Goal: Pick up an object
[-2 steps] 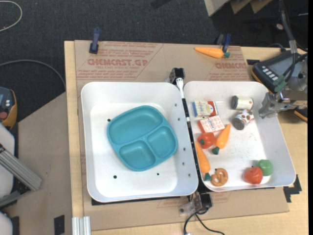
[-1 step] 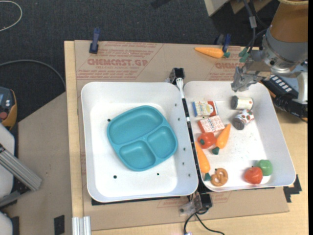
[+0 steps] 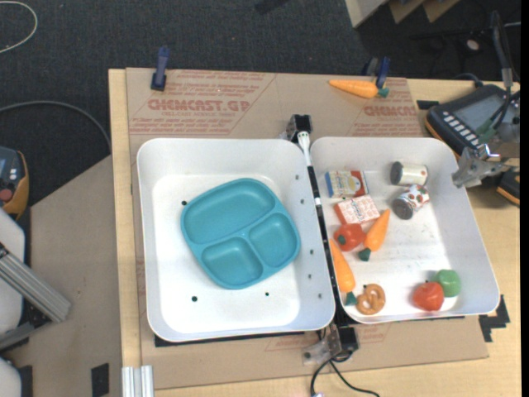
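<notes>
The right bin (image 3: 475, 230) holds several small toy foods. A blue, white and red box (image 3: 343, 182) and a red-and-white carton (image 3: 357, 211) lie at its back left. A pale can (image 3: 409, 173) and a tilted grey can (image 3: 407, 203) lie near the back. An orange carrot (image 3: 378, 230) leans beside a red pepper (image 3: 349, 236). A second carrot (image 3: 342, 271) lies along the left wall. A pretzel (image 3: 370, 298), a red tomato (image 3: 428, 296) and a green piece (image 3: 448, 282) sit along the front.
The left bin (image 3: 157, 222) holds a teal divided plate (image 3: 240, 231). Another toy carrot (image 3: 354, 88) lies on the cardboard behind the right bin, near a blue clamp (image 3: 382, 71). A black pendant with cables (image 3: 463, 118) and a grey metal piece (image 3: 475, 165) sit at the right bin's far right corner.
</notes>
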`<state>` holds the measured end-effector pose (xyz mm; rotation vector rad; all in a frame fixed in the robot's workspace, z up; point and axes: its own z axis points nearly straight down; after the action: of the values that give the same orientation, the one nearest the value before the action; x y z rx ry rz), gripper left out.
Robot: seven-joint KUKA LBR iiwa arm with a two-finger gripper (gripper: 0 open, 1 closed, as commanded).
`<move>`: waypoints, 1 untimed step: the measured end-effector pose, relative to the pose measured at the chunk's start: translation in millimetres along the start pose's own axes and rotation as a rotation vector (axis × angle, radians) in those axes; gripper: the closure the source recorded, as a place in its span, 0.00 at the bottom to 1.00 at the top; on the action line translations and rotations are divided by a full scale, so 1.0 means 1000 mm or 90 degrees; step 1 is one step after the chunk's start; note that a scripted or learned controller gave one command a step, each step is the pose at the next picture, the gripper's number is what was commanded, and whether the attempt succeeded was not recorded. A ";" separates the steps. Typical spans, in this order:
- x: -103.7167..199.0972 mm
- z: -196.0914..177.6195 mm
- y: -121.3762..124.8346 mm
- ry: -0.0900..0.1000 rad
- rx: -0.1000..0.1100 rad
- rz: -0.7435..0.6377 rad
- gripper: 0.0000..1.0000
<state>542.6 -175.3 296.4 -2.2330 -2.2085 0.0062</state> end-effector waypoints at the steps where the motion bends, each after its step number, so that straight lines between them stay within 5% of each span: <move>1: -0.051 -0.037 0.066 -0.003 -0.008 -0.006 1.00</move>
<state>608.6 -227.0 333.2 -2.2315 -2.2272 -0.0026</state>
